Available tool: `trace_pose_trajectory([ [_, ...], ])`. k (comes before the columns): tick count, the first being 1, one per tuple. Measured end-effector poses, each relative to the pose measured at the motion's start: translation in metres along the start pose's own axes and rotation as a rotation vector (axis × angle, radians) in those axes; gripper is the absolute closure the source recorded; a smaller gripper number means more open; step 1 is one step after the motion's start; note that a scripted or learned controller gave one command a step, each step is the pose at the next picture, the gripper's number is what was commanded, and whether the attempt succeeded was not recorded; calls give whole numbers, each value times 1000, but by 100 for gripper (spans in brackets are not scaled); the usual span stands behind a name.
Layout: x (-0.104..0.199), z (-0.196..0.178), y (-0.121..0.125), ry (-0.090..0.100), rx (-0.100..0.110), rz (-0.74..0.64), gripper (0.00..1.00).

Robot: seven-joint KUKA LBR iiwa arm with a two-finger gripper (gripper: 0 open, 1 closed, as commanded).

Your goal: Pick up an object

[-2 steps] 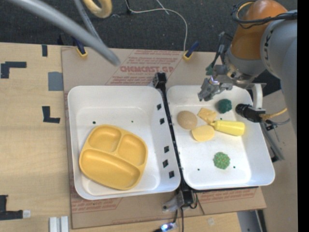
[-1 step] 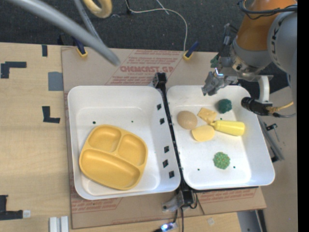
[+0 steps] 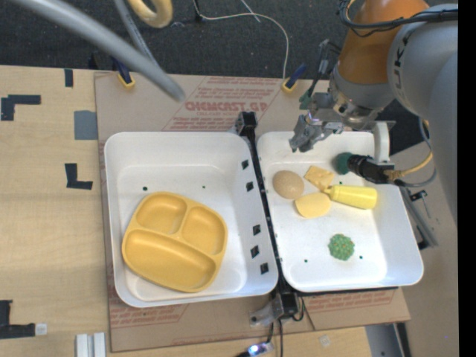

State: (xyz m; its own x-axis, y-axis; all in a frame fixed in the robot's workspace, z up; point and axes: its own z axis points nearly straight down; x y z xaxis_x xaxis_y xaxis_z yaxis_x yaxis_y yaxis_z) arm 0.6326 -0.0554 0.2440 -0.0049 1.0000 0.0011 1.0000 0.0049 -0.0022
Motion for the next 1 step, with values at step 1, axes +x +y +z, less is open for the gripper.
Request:
trace_pose_trajectory([
  [1, 56, 14, -16, 0, 2, -1, 100],
])
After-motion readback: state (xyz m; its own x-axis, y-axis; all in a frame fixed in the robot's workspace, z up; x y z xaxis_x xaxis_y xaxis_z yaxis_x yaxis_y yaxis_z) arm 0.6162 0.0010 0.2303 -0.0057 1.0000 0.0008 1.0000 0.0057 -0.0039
